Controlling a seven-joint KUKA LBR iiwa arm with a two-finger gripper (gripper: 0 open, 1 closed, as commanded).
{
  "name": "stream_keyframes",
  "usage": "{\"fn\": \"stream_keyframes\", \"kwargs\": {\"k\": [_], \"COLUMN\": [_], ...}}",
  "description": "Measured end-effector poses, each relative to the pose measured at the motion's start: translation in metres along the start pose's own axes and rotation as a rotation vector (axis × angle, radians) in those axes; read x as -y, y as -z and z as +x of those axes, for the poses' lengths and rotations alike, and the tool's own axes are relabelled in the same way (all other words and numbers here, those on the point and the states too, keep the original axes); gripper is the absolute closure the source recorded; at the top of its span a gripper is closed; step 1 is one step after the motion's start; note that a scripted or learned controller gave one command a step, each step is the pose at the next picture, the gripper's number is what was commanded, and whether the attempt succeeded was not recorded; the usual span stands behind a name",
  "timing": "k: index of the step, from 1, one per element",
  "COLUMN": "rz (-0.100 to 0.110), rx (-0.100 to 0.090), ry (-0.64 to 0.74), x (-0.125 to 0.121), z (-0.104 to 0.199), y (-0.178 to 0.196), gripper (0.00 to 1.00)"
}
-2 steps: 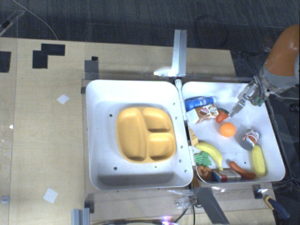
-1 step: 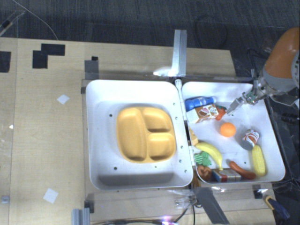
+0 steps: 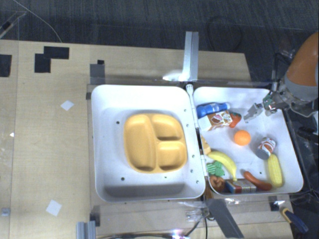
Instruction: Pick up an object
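The right bin (image 3: 289,133) holds several objects. A blue and white pouch (image 3: 213,108) lies at its far left with a red-brown packet (image 3: 222,119) against it. An orange ball (image 3: 242,138) sits mid-bin, with a small grey can (image 3: 266,147) to its right. A corn cob (image 3: 274,170), a red sausage (image 3: 256,179), a banana (image 3: 223,162) and a green item (image 3: 215,169) lie along the near side. My gripper (image 3: 253,111) hangs over the bin's far part, just right of the packet and above the ball. It is open, and nothing sits between its fingers.
The left bin (image 3: 107,133) holds a yellow divided tray (image 3: 154,142). A metal post (image 3: 191,54) rises behind the wall between the bins. The grey arm with its orange band (image 3: 304,68) comes in over the right bin's far right corner.
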State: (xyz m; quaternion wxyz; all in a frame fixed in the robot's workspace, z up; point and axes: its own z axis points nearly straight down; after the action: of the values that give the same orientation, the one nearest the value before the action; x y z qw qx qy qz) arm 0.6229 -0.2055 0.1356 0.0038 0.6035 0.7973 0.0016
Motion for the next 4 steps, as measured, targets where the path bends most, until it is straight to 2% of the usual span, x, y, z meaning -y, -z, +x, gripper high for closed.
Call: {"fn": "stream_keyframes", "kwargs": {"k": [1, 2, 3, 4], "rz": [0.0, -0.007, -0.006, 0.002], "rx": [0.0, 0.005, 0.004, -0.001], "ry": [0.001, 0.008, 0.009, -0.285], "x": [0.0, -0.003, -0.003, 0.005], "z": [0.0, 0.0, 0.0, 0.002], "y": [0.0, 0.013, 0.013, 0.008], "gripper": [0.0, 1.0, 0.0, 0.0]}}
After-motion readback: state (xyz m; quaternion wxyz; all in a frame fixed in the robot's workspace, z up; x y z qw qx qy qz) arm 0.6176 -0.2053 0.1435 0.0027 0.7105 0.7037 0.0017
